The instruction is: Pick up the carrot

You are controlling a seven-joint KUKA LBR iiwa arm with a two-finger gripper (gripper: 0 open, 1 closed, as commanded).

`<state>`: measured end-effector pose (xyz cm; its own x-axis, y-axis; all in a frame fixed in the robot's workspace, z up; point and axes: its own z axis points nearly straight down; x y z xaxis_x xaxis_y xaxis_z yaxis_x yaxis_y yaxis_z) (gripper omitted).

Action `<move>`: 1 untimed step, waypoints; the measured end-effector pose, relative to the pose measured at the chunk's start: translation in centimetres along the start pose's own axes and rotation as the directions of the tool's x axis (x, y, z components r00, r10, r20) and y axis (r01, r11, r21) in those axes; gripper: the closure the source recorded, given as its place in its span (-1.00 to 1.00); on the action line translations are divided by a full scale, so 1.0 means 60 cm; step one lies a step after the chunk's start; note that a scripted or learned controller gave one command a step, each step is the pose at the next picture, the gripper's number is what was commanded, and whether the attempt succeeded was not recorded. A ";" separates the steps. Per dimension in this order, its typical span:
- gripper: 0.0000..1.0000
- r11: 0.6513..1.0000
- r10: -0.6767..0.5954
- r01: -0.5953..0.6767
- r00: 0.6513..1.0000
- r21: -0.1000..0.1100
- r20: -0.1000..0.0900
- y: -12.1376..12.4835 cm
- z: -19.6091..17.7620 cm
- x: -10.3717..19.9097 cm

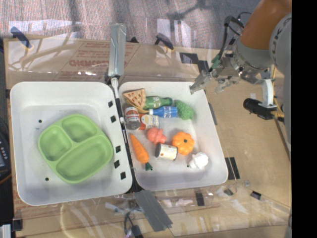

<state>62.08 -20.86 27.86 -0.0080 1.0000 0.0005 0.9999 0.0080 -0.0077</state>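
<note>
The carrot (139, 149) is orange with a small green stem end and lies along the left wall of the right bin (216, 148), pointing toward the front. My gripper (210, 84) hangs above the far right corner of that bin, well away from the carrot. Its two fingers are spread open and hold nothing.
Around the carrot in the right bin are a pizza slice (134, 98), a green bottle (157, 102), a blue-labelled bottle (162, 112), broccoli (184, 110), a can (132, 118), a pink item (156, 135), a pumpkin (183, 143), a jar (167, 151) and a white garlic (199, 160). The left bin (25, 103) holds a green divided plate (76, 148).
</note>
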 end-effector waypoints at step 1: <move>-1.00 0.994 -0.105 0.105 0.994 0.004 -0.002 -0.080 0.226 0.000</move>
<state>57.18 -20.88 14.32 -0.1133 0.9936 0.0037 0.9935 0.1133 -0.0114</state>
